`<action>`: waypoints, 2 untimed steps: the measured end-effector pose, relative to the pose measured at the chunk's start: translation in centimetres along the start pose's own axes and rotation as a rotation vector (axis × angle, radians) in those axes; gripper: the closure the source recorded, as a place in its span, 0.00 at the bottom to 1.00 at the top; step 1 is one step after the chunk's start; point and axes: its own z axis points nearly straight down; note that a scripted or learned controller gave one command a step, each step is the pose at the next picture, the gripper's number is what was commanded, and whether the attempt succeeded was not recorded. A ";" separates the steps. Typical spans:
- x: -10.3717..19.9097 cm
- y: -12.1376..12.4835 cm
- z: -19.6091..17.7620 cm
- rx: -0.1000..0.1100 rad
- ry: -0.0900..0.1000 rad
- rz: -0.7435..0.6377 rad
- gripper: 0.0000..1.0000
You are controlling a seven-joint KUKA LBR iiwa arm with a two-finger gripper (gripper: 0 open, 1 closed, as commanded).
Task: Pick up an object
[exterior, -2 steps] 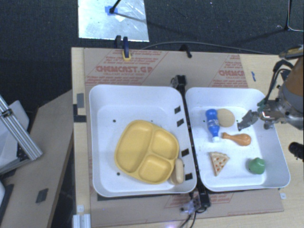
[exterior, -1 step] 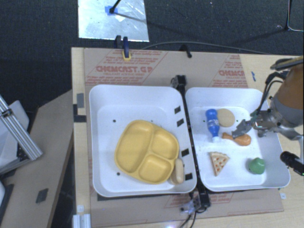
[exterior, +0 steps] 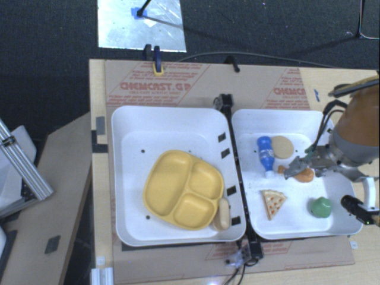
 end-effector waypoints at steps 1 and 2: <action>-0.1 0.1 -1.3 -0.006 -0.002 -0.001 1.00; -0.1 1.0 -7.5 -0.009 -0.003 -0.003 1.00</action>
